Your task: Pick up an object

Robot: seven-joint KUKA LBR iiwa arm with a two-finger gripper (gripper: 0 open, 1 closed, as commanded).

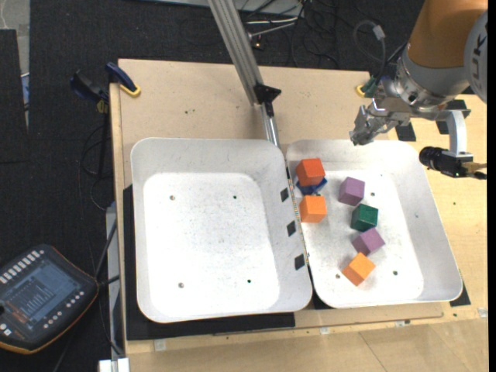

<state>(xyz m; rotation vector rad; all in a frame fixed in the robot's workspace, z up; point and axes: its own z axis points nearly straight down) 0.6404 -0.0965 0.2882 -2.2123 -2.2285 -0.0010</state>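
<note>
You're hovering the claw [364,134] at the right bin's [434,223] 12 o'clock, can't tell its opening; clustered cubes [311,188] are risking a miss.

Lighting: bright, even, overhead — soft faint shadows; white bins [209,149] near overexposed; focus moderately sharp, slight grain.

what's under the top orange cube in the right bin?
A blue object peeks out beneath the upper orange cube; most of it is covered, so its shape is unclear.

Seven blocks — three orange [311,170], two purple [352,191], one green [364,217], one blue [313,184].
</note>
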